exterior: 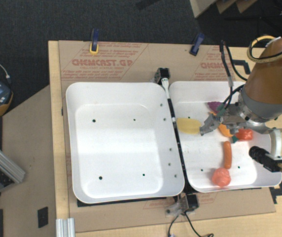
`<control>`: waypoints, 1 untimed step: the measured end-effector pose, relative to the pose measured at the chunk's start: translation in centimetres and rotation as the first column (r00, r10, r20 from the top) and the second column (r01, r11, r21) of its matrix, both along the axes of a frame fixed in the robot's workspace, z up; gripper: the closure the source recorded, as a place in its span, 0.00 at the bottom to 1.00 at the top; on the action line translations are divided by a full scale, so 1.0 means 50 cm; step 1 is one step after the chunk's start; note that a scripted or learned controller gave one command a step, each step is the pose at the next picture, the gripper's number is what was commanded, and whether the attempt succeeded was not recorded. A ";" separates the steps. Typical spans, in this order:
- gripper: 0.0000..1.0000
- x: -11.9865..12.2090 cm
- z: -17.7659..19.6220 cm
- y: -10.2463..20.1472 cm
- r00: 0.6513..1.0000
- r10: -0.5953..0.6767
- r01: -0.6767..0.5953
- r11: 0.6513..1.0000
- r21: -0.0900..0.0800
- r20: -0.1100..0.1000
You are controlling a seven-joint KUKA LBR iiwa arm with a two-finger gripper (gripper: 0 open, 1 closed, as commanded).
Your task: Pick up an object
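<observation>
- Bench (57, 132): brown board with red printed lettering along its far edge, bearing two shallow white bins side by side
- Left bin (77, 132): white, rounded corners, small dark dots on its floor
- Right bin (195, 179): white, touching the left bin along a dark seam; all loose objects lie in it
- Arm (271, 80): grey with an orange band, entering from the right, bent over the far right part of the right bin
- Gripper (211, 125): dark grey, low over the middle of the right bin, pointing toward the seam; whether its fingers are spread or pressed together cannot be told, and nothing is seen between them
- Yellow object (188, 126): pale, oblong, lying on the right bin's floor near the seam, just beside the gripper tip; contact cannot be told
- Purple object (214, 105): small, at the far side of the gripper, partly hidden by it
- Orange object (224, 130): small, just behind the gripper, partly covered
- Red object (244, 135): rounded, below the arm's wrist, beside the orange object
- Orange sausage-shaped object (227, 154): lying lengthwise toward the near edge, apart from the gripper
- Pink ball-like object (221, 177): near the front wall of the right bin, just beyond the sausage shape's near end
- Clamps: one yellow and blue (94, 42), one blue (197, 43), on the board's far edge
</observation>
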State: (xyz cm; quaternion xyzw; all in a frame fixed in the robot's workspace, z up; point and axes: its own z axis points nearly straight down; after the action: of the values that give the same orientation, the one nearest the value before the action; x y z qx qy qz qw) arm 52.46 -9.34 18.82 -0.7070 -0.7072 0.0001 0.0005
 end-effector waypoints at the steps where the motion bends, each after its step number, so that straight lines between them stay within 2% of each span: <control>1: 0.00 0.100 -0.117 -0.091 1.000 -0.002 0.002 1.000 -0.003 0.004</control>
State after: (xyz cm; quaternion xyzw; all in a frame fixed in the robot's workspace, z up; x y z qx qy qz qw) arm 57.44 -13.89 12.97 -0.7078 -0.7064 -0.0002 -0.0019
